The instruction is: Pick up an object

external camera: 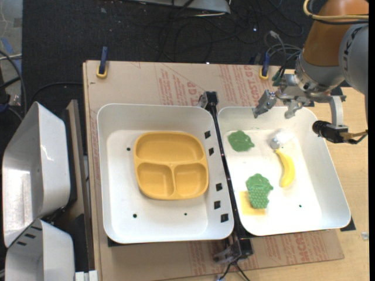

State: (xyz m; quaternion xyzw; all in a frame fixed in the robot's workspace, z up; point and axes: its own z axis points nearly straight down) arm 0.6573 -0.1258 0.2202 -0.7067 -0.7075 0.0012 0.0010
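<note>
The right bin [328, 180] holds a yellow banana [286, 167] with a small white object [280, 139] at its upper end. A flat green leaf-shaped piece [240, 140] lies to its left. Lower down, a green broccoli-like piece [258, 190] rests on a yellow-orange flat piece [252, 208]. My gripper [278, 105] hangs over the bin's back rim, above and behind the banana, with its two fingers spread apart and nothing between them.
The left bin [117, 215] holds a yellow sectioned tray [171, 164]. A black divider [220, 157] runs between the bins. Both stand on a cardboard sheet [164, 81]. Grey-white containers [35, 163] sit at the far left. Cables trail behind the bench.
</note>
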